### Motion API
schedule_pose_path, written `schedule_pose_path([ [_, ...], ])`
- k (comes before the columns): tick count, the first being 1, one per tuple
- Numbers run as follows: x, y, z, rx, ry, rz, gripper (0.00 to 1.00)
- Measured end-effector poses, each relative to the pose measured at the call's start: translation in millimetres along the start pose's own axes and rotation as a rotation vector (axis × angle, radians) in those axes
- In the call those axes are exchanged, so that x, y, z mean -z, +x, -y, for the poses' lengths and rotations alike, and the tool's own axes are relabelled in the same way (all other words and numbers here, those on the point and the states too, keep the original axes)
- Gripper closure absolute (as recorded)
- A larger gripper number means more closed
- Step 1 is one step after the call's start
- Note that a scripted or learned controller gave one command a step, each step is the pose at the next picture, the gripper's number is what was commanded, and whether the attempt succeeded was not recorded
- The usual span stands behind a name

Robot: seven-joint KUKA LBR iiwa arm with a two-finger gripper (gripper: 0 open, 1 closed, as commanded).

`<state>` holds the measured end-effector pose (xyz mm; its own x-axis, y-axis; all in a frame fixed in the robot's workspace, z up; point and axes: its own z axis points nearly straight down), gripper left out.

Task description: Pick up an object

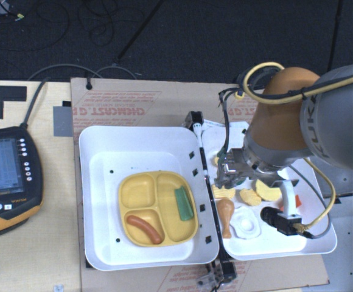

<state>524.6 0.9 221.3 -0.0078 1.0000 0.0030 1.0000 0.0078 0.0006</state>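
Note:
My gripper (227,173) hangs low over the left part of the right bin (324,243), close to the divider between the bins. Just below it lie a tan drumstick-shaped piece (225,214), a white round piece (247,225) and pale yellow slices (250,196). The orange and grey wrist hides much of the bin behind it. Whether anything sits in the gripper cannot be made out.
The left bin (97,146) holds a yellow divided plate (139,192) with a red sausage (143,229) and a green block (184,204) on it. A control pendant (6,175) lies on the bench at far left.

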Motion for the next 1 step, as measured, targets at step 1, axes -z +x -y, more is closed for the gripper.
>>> schedule_pose_path([
  [1,95.0,4.8,50.0,-0.006,-0.003,0.001,1.0],
])
